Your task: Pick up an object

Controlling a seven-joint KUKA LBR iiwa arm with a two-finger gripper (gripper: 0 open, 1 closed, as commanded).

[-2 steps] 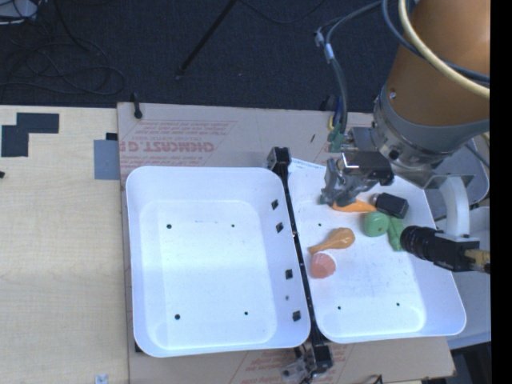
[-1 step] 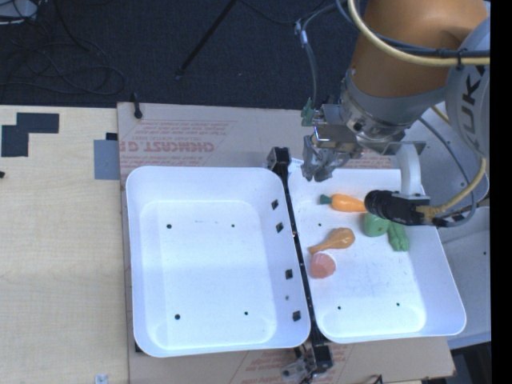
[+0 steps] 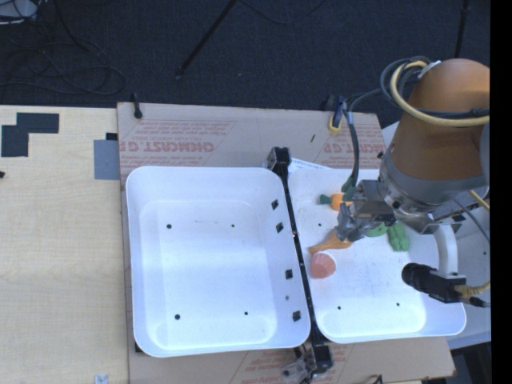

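Objects: right bin (image 3: 376, 314) holds a green piece (image 3: 398, 237), an orange strip (image 3: 332, 246) and a pink ball (image 3: 322, 266).
Arm: gripper (image 3: 352, 229) low over the strip; grip unclear.
Cardboard (image 3: 200, 138): red print, unreadable.
Left bin (image 3: 160, 190): white.

A pale wood-grain surface (image 3: 56, 254) carries a sheet of brown cardboard (image 3: 200, 138) printed with red lettering, which lies under the work area. Dark grey patches (image 3: 30, 130) mark the surface near its far left edge. Beyond the far edge, dark carpeted floor (image 3: 264, 46) stretches away, crossed by black cables (image 3: 72, 54) and a thin stand leg (image 3: 210, 30). Light falls evenly.
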